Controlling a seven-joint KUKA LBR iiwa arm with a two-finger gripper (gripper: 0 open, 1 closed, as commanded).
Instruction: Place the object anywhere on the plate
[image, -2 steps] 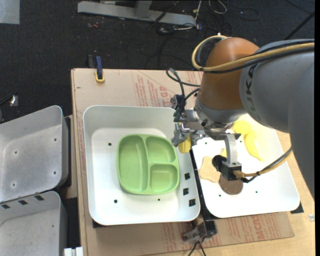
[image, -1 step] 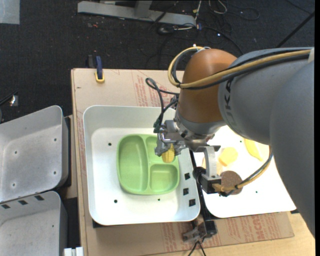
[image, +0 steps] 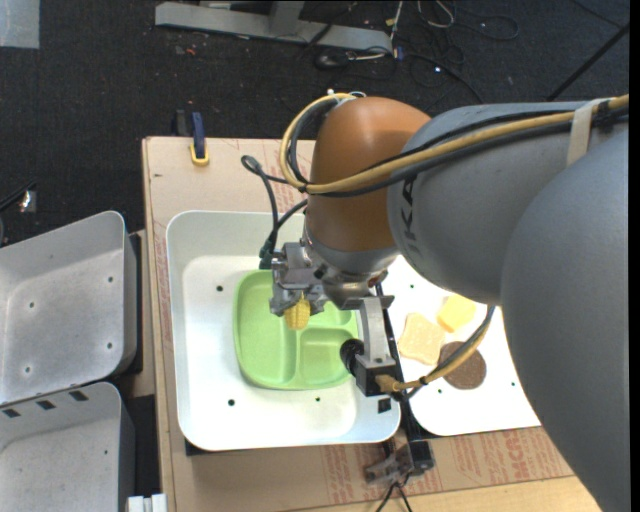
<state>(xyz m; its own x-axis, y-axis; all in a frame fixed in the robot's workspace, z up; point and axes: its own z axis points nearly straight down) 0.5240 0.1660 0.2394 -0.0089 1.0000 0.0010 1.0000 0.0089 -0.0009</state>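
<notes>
- A small yellow object (image: 297, 317) sits at the centre of the frame, clamped at the tip of the claw (image: 296, 310), whose fingers close on its upper part.
- The object hangs directly below the claw's grey metal body and over the upper middle of a light green plastic plate with dividers (image: 262, 340).
- The green plate lies in the left shallow white bin (image: 200, 330), towards that bin's right side.
- The grey arm with its orange band (image: 360, 170) comes in from the right and covers the upper right of the frame.
- In the right white bin (image: 480, 410), right of centre, lie a pale yellow slice shaped like bread (image: 420, 338), a small yellow block (image: 456, 313) and a flat brown round piece (image: 466, 368).
- Both bins rest on the brown desk (image: 160, 200).
</notes>
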